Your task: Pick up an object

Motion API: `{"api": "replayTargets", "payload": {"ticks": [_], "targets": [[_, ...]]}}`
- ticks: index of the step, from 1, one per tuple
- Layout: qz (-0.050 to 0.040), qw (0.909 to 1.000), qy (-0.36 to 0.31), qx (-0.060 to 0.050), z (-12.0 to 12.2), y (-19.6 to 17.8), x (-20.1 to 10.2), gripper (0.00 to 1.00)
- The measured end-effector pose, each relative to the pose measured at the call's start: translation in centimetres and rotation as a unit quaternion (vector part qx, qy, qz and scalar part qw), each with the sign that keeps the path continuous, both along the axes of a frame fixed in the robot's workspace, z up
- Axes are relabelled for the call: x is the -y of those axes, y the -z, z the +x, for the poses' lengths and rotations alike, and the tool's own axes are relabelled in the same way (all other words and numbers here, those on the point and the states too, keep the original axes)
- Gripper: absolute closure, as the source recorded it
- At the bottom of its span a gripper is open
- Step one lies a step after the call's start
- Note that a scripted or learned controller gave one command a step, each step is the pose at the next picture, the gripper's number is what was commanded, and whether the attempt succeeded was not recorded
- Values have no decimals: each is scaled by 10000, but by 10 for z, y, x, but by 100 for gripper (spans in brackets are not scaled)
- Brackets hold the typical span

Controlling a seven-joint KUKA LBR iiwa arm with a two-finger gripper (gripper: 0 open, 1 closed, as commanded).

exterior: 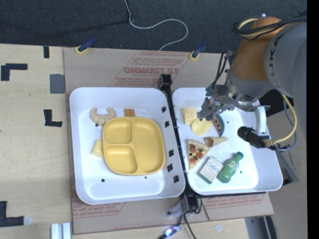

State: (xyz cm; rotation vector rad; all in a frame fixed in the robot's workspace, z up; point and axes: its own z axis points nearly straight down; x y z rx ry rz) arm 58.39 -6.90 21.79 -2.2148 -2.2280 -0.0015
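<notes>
My gripper (208, 112) hangs over the upper left part of the right bin (264, 183). Its tips are just above a pale yellow round piece (201, 128) and beside a watermelon slice (219, 125). A yellow cheese block (189, 116) lies to the gripper's left. Lower in the bin are a pizza slice (196, 152), a small tan wedge (215, 141), a checkered packet (211, 169) and a green bottle (230, 167). I see nothing between the fingers, and their spread is hard to make out.
The left bin (82, 183) holds a yellow divided plate (133, 145), a tan curled piece (101, 116), a small orange block (129, 113) and a yellow wedge (97, 148). A black divider (169, 128) runs between the bins. A white cable (159, 26) lies behind.
</notes>
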Motion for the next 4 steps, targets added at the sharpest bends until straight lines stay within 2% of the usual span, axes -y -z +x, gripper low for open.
{"api": "replayTargets", "payload": {"ticks": [1, 2, 3, 4], "targets": [[-4, 10000, 5, 13, 49, -14, -20, 100], [-4, 10000, 10, -1, 83, -5, -44, 100], [-10, 10000, 34, -13, 75, 2, -30, 100], [-7, 10000, 17, 2, 87, -14, -28, 100]]}}
